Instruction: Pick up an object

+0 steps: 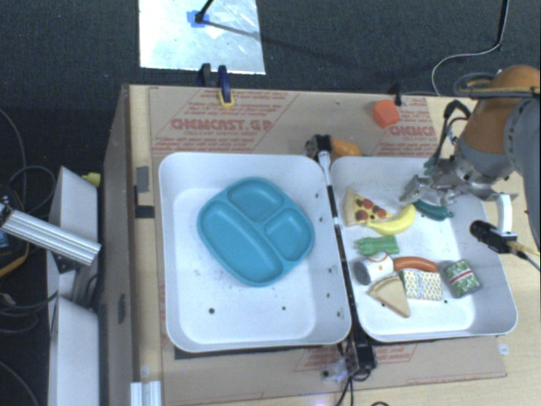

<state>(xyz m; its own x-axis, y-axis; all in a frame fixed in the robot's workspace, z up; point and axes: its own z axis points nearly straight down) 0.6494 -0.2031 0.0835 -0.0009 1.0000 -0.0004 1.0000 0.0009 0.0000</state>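
A: Gripper [429, 191] sits low over the upper part of the right bin [494, 315], reaching in from the right. Grey metal fingers point left and down toward the toys.

B: Fingers spread or pressed together?

A: Cannot tell. The tips blur into one grey shape at this angle. Nothing visibly pinched between them.

B: Nearest object?

A: Banana [394, 221], yellow, curved, just left of and below the tips. A teal piece [436, 211] lies right under the gripper, touching or nearly touching the banana's right end. Cannot tell what it is.

B: Rest of that bin?

A: Pizza slice [363, 207] lies against the banana's left side. Green item [377, 245] below the banana. Below that, a small grey-and-white cup [373, 270] with a sausage [416, 264] to its right. Sandwich wedge [392, 295] near the front edge, a patterned block [423, 284] beside it, and a green can [461, 278] tipped over further right.

B: Left bin?

A: Left bin [190, 311] holds one blue divided plate [255, 230], three compartments, lying flat near the middle.

B: Outside the bins?

A: Orange block [386, 113] on the bench behind the right bin. An orange item [345, 149] sits at the back where the two bins meet, partly hidden by the rim.
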